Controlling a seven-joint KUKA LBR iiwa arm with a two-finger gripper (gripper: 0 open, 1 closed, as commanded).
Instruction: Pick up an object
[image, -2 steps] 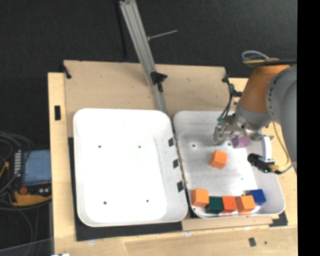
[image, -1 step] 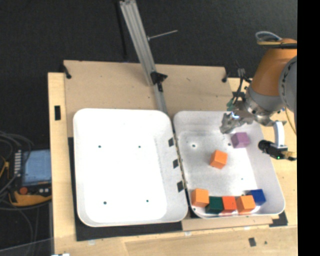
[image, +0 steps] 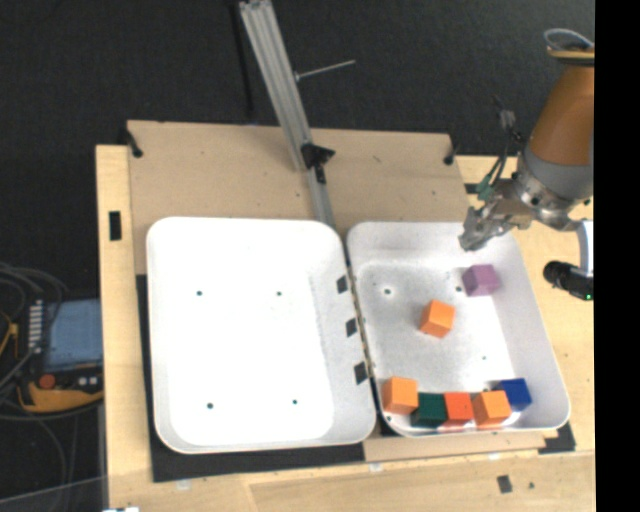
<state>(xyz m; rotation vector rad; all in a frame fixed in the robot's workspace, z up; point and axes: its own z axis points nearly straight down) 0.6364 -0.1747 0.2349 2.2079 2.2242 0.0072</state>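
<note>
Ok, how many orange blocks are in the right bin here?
4. One orange block sits alone mid-bin. Three are in the row along the near wall: the row's left end, between the green block and another orange, and beside the blue block. None looks hidden.

Reaching in from the right edge: grey arm with an orange band above the wrist (image: 565, 105), angled down and leftward. Small grey two-finger gripper (image: 474, 237) at its tip, pointing down-left, fingertips close together, nothing visible between them.

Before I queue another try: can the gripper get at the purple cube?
Probably yes: the gripper hangs just above the purple cube, which sits apart from the other blocks with nothing over it.
</note>
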